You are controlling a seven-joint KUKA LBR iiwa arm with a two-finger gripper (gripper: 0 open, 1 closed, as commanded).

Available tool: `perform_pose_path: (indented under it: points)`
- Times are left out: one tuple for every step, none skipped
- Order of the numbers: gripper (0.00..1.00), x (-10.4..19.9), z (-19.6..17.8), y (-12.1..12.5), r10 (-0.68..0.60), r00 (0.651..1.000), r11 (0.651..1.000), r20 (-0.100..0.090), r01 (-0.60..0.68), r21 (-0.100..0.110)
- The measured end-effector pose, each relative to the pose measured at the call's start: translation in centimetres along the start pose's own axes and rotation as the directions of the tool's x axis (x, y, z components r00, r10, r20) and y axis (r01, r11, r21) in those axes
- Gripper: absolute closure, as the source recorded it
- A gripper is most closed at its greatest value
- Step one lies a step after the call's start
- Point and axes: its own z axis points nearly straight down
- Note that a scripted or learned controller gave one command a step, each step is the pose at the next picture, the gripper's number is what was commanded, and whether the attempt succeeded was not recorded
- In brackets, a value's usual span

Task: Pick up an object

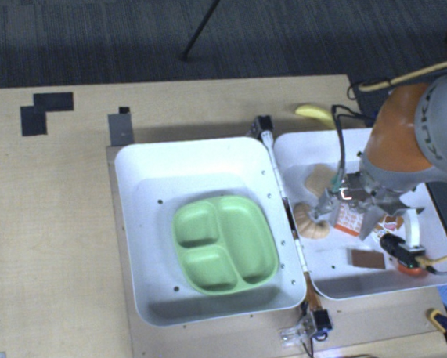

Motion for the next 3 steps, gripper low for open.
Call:
perform_pose_path:
  points:
    - [1.0, -0.1, -1.1, 0.1, 0.001, 1.0, 1.0, 0.003, -0.001, -0.003]
    - [0.0, -0.1, -1.1, 0.1, 0.0, 1.0, 1.0, 0.003, 0.0, -0.003]
    - [1.0, 0.0, -2.1, 0.2, -0.001, 1.0, 1.0, 0.002, 0.001, -0.006]
